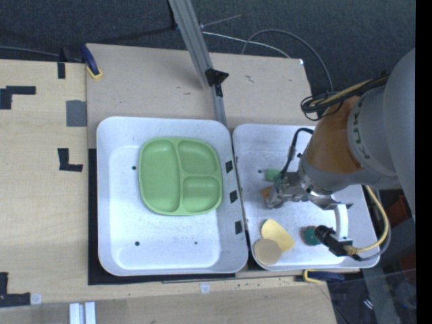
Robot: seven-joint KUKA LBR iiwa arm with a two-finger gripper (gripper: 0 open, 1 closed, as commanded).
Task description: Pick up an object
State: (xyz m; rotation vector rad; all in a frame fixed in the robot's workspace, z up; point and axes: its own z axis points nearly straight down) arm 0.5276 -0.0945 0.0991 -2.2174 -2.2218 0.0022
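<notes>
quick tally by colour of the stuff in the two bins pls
Green: 2, the divided plate in the left bin, and a small green piece by the gripper in the right bin
Yellow or tan: 2, a yellow piece and a tan round piece
Brownish: 1, a small item at the gripper
Total: 5

A green divided plate [180,175] lies in the left bin [115,248]. In the right bin [250,144], the gripper [278,193] reaches down at frame centre-right over small green and brown objects [271,184]. Two pale yellow discs [272,241] lie near the bin's lower edge.
</notes>
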